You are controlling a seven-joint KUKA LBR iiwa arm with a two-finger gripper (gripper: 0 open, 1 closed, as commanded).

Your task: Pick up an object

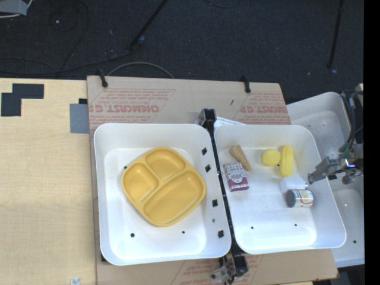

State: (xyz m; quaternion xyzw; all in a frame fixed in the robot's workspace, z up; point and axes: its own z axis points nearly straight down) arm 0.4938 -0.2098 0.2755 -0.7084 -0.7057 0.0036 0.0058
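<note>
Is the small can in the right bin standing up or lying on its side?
On its side. The can shows its dark round end toward the left and its labelled wall lengthwise on the right bin floor.

— Where does the camera sit?
— Fixed above the counter (47,177), looking down at a slant from far enough to take in both bins.
— Which way is far?
— Twelve o'clock — dark floor (196,28); the arm's side is three o'clock.
</note>
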